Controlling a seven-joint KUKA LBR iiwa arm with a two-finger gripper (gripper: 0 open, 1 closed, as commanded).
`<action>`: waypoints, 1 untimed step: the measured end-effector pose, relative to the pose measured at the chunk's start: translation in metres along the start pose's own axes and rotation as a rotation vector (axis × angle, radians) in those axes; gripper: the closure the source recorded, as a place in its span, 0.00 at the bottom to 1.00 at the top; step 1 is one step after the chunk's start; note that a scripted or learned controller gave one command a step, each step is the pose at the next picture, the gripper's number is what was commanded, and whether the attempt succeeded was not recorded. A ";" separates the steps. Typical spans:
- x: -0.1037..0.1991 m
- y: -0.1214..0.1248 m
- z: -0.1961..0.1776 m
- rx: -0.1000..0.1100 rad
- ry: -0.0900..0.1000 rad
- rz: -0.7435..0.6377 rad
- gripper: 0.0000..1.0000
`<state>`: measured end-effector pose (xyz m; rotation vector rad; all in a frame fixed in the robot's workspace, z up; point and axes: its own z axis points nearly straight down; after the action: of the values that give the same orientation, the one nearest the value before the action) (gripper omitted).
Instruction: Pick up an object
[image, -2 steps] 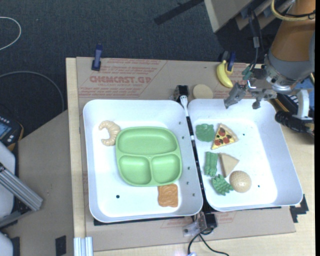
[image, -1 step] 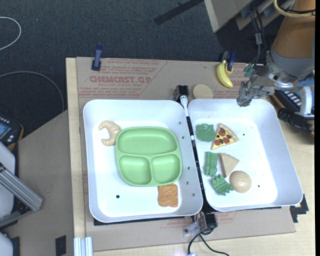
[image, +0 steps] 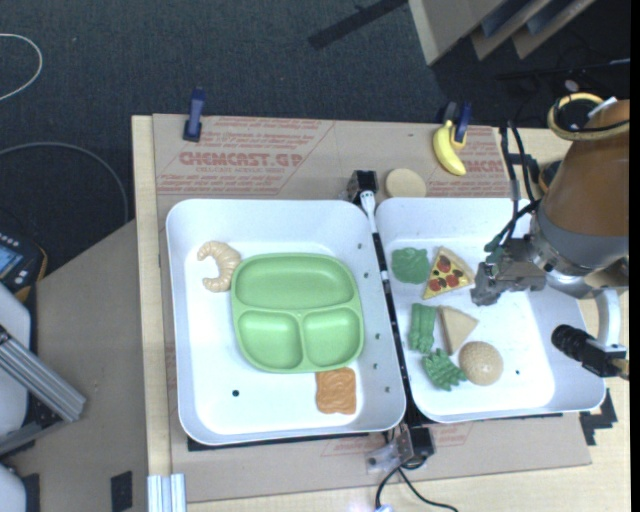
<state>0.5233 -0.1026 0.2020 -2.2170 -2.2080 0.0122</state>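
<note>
Objects for picking lie spread across the two white bins, and we count most of them in the right bin (image: 530, 390): a pizza slice (image: 446, 273) with red toppings near its upper middle, a green leafy piece (image: 409, 264) just to the left of that slice, a tan wedge (image: 458, 327) below it, a long green piece (image: 422, 327) beside the wedge, a ruffled green piece (image: 440, 371) lower down, and a round beige bun (image: 481, 362) touching or nearly touching that ruffled piece. In the left bin (image: 190, 300) we see a green divided plate (image: 297, 310) in the middle, a pale croissant (image: 218, 264) just off its upper left corner, and an orange waffle-like piece (image: 337, 390) just below its lower right corner. Outside the bins, on the brown board, a banana (image: 449, 149) and a round tan disc (image: 405, 183) rest near the far edge. The gripper (image: 492, 281) hangs over the right bin, just to the right of the pizza slice and above the tan wedge, with the grey arm and its orange band reaching in from the right. We see nothing between its dark fingers, and whether they stand apart or together we cannot tell from this angle.
</note>
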 end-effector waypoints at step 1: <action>0.055 -0.047 0.019 -0.007 0.001 -0.007 1.00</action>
<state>0.4766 -0.0476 0.1839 -2.2117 -2.2190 0.0035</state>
